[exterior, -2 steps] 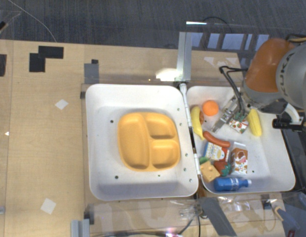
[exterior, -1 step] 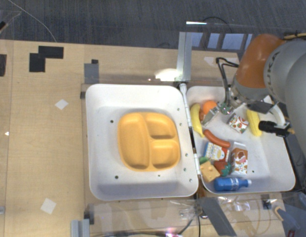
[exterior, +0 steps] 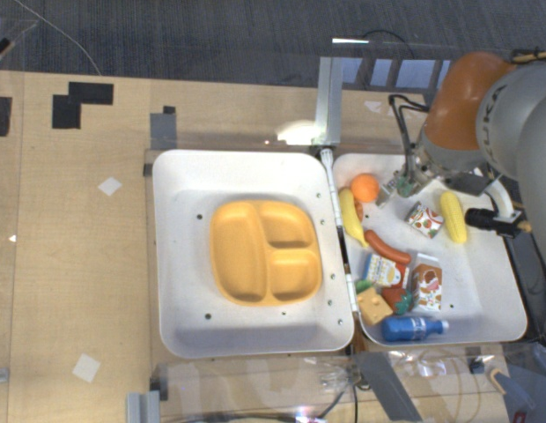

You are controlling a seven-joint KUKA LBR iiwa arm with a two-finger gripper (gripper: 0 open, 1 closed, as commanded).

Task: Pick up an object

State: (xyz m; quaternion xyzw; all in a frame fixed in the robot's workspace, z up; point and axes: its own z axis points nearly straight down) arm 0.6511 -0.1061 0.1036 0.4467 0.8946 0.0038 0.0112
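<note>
The right bin (exterior: 506, 311) holds several small items. An orange ball (exterior: 365, 187) lies at its back left beside a yellow banana (exterior: 348, 215). A red sausage (exterior: 387, 247) lies slantwise in the middle. A small red-and-white carton (exterior: 424, 220) and a yellow corn cob (exterior: 453, 217) lie further right. A blue bottle (exterior: 414, 328) lies at the front. My gripper (exterior: 403, 183) hangs low over the bin's back part, just right of the orange ball and above the carton, under the orange wrist band (exterior: 458, 104).
The left bin (exterior: 180, 315) holds a yellow divided tray (exterior: 264, 251). In the right bin there are also a cheese wedge (exterior: 372, 307) and two printed packets (exterior: 386, 271) (exterior: 427, 287). A metal post (exterior: 330, 104) stands behind the bins.
</note>
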